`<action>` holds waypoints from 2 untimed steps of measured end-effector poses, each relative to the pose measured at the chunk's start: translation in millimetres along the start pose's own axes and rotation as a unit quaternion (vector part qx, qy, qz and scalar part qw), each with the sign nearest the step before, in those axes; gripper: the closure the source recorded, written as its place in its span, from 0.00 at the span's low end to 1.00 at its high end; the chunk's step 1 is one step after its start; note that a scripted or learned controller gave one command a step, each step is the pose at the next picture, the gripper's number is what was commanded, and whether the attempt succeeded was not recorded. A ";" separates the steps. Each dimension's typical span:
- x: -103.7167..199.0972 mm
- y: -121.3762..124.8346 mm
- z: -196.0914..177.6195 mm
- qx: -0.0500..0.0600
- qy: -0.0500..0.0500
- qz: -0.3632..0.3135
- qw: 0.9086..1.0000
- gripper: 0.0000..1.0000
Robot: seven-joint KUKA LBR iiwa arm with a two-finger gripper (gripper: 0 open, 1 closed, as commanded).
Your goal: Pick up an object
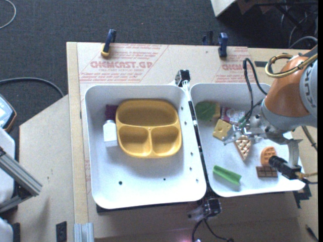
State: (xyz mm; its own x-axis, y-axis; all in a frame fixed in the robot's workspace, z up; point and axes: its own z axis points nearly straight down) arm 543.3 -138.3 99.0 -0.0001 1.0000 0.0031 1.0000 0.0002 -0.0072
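Note:
The right bin (pixel 282 186) holds several toy foods. A yellow cheese wedge (pixel 221 129) lies near its middle, and a pizza slice (pixel 244 148) lies just right of it. My gripper (pixel 243 132) hangs low over the wide end of the pizza slice, right beside the cheese. Nothing is lifted off the bin floor. An orange waffle round (pixel 268 154) and a brown chocolate bar (pixel 266 172) lie to the right, partly under the arm. A green block (pixel 226 175) rests near the front, and a green piece (pixel 204 110) sits at the back left.
The left bin (pixel 96 150) holds a yellow divided tray (pixel 148 128), a white bottle (pixel 110 133) and a dark purple item (pixel 111 110). A red and white packet (pixel 233 116) lies behind the gripper. Blue clamps (pixel 222 44) stand at the bench's far edge.

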 end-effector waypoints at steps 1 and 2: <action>-1.5 2.1 10.8 -0.006 -0.003 0.000 1.000 0.00; -3.5 4.5 -2.8 -0.011 -0.006 0.001 1.000 1.00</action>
State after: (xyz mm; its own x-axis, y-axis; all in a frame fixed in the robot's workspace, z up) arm 547.9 -141.8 101.8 0.0028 1.0000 -0.0083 0.9999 -0.0027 0.0154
